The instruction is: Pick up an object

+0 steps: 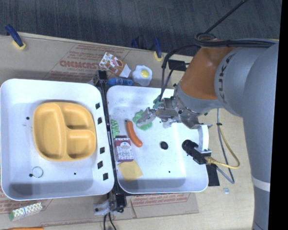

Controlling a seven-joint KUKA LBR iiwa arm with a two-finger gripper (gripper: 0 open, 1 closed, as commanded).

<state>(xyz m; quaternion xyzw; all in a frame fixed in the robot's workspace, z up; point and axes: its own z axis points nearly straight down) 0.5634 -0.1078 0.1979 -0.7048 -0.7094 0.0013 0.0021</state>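
The right bin point(179, 180) holds several small items. An orange sausage-shaped piece point(134, 134) lies slanted near its middle left. Below that are a red and purple packet point(124, 150) and a flat yellow slice point(130, 170). A small green piece point(114, 128) rests against the bin's left wall. My gripper point(147, 117) hangs low over the upper middle of this bin, right at a green leafy item point(144, 123). The wrist hides how the two meet. The sausage piece lies just below and left of the gripper.
The left bin point(9, 177) carries a yellow divided tray point(65, 130). Behind the bins sit a printed carton point(110, 62), a blue item point(120, 81) and a white and yellow toy point(143, 74). A wrapped packet point(25, 210) lies at the front left.
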